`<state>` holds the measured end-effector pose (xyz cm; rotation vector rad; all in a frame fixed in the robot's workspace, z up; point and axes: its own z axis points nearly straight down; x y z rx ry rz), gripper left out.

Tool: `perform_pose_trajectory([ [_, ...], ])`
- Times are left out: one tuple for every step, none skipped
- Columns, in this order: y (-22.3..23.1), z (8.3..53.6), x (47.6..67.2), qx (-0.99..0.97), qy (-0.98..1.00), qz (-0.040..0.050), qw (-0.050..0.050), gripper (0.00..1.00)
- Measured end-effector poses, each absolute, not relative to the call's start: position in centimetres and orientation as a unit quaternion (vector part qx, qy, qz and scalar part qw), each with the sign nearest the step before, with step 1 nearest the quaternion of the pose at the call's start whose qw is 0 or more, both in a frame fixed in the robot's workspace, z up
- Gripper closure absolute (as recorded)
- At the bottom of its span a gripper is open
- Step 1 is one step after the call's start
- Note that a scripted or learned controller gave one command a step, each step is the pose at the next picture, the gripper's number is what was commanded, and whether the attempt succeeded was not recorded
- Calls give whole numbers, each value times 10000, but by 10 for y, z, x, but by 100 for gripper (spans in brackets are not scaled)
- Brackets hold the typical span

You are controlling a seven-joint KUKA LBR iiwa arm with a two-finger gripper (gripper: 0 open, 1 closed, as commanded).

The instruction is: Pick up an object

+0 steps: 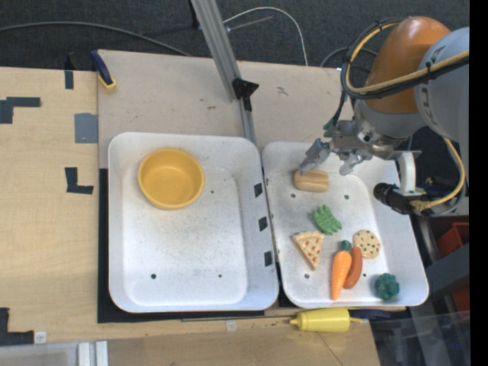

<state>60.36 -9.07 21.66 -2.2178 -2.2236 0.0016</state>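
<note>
Nearest my camera I see a yellow mustard bottle (325, 320) lying on its side on the bench, just outside the front rim of the right bin (404, 227); inside that bin, toward the front, a carrot (340, 273) lies lengthwise with a sausage (354, 266) touching its right side, a broccoli floret (386, 286) sits in the front right corner, a pizza slice (309, 247) lies left of the carrot, a chocolate-chip cookie (367, 243) rests just behind the sausage, and a green leafy piece (327, 220) lies near the middle; further back I see a bread roll (311, 180), alone on the bin floor; the gripper (333, 158) hangs just behind and slightly right of the roll, its two fingers spread wide with nothing between them, the left fingertip close above the roll's back edge; the left bin (183, 273) holds a yellow bowl (171, 177) in its back left part, well apart from the arm.
</note>
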Motion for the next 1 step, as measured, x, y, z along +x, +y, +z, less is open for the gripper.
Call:
perform_pose_trajectory([
  [-91, 217, 604, -7061, -7081, 6, 5, 0],
])
